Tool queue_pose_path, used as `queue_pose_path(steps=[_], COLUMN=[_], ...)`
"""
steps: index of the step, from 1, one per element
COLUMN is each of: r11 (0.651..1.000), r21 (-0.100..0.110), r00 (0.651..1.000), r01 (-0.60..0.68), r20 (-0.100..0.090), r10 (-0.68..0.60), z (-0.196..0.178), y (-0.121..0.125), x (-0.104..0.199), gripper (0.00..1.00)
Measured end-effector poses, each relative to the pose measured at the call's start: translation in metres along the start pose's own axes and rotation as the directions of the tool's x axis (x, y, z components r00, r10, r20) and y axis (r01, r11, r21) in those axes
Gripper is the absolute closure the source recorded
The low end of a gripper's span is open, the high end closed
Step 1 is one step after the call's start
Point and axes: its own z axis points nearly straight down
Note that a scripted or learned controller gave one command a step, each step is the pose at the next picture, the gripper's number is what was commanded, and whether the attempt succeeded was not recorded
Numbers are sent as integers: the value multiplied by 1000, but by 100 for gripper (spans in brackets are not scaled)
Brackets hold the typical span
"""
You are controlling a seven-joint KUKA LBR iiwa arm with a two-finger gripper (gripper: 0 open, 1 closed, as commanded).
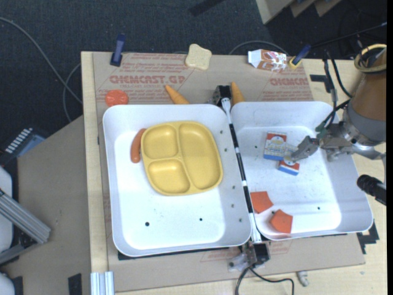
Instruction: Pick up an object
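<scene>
Taking the right bin (344,223) as the landmark: nearest the camera, at its front left corner, lie two orange blocks (282,221), one square and flat, the other a chunkier wedge just in front of it. Further back, near the bin's middle, a small red, white and blue block (289,167) lies flat with its long axis running left to right, slightly slanted. Just behind it and to the left sits a small blue and white carton (276,146) with a red patch, its long axis running front to back, its top end pointing toward the bin's far wall. The gripper (303,149) reaches in from the bin's right side, its tip just above the small block and close beside the carton; whether it is spread or closed cannot be told. Left of this bin, the other bin (123,183) holds a yellow divided plate (181,157) and a red sausage (136,146). Beyond the bin's far wall, on the counter (147,72), lie a bread slice (198,56) and a small milk carton (268,59).
</scene>
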Motion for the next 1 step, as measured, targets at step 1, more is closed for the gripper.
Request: queue_pose_path(steps=[1], r11=[1000], r21=[-13], r00=[1000], r01=[2], r20=[3], r10=[-2], z=[96], y=[76], x=[25], gripper=[0])
